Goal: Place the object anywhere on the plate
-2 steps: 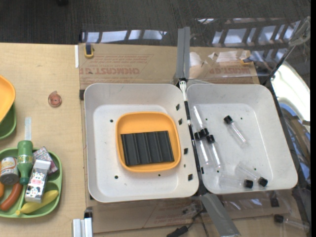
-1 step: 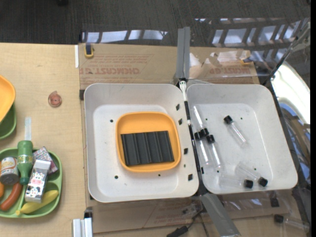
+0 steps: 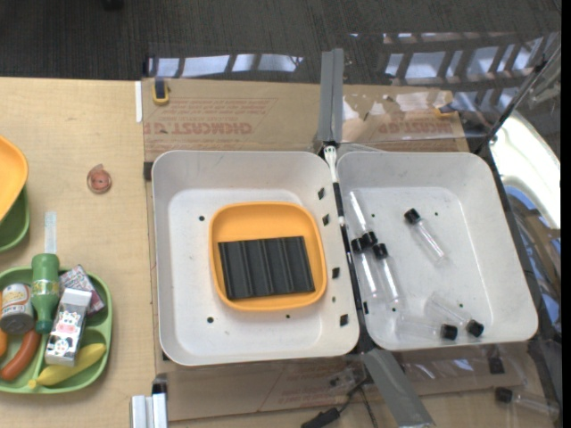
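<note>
The task was judged to be at its very start: nothing had been picked, and the orange plate (image 3: 268, 226), set in the left bin (image 3: 178, 257) at the centre of the frame and carrying a dark ribbed insert (image 3: 268, 267), bore no tube. The objects to be moved, clear tubes with black caps, were scattered in the right bin (image 3: 482, 203): one tube (image 3: 425, 232) lay toward the upper middle, several tubes (image 3: 375, 261) were clustered along the left wall, and two more (image 3: 451, 319) rested near the lower right corner. How far the end effector was open, and whether anything was held or touched by it, could not be told. A descent over one isolated tube was called for next, the upper-middle one being well apart from its neighbours.
</note>
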Motion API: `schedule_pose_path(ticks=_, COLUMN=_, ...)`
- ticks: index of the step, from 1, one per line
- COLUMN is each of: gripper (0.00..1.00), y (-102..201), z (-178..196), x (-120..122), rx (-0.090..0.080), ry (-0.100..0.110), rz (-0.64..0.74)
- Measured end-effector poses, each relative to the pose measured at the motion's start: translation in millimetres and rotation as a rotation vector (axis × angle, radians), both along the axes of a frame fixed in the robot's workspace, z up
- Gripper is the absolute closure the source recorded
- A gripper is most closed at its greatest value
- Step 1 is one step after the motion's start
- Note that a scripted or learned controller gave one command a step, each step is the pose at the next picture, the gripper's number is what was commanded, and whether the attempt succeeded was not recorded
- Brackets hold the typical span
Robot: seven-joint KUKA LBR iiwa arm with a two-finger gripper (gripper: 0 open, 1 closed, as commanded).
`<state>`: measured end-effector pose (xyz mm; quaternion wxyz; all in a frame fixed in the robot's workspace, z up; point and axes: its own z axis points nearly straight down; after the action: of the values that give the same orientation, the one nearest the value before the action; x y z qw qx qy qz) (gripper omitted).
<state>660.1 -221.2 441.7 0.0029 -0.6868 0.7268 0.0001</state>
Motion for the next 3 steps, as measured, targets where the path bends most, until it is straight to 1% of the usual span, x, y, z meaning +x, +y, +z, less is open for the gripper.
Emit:
schedule_pose_path(ticks=1, gripper=0.00, y=0, z=-1, x=0, rx=-0.001, ry=-0.001, rz=0.610)
schedule_pose_path(ticks=2, gripper=0.00, y=11, z=-1, x=0, rx=-0.003, ry=-0.001, rz=0.926)
schedule_pose_path(ticks=3, gripper=0.00, y=11, z=0, x=0, rx=-0.003, ry=-0.002, rz=0.926)
